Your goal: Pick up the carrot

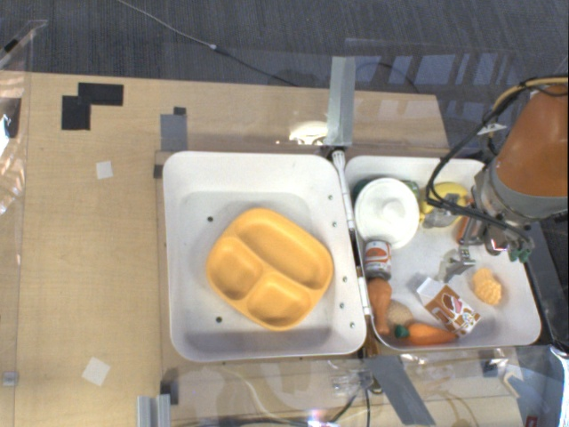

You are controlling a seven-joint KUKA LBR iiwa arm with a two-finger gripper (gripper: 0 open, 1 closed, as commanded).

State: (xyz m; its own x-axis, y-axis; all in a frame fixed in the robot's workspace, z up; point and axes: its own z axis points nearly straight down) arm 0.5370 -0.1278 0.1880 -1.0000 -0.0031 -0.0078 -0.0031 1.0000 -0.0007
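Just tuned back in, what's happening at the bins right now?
The arm reaches in from the right, with its gripper low over the right bin, holding nothing. The carrot lies untouched along that bin's near edge, beside a second carrot by the divider. A brown packet sits between the gripper and the carrot, and a white bowl sits farther back. The left bin holds a yellow divided plate.

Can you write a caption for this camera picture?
Gripper above the right bin, carrot lying near its front edge.
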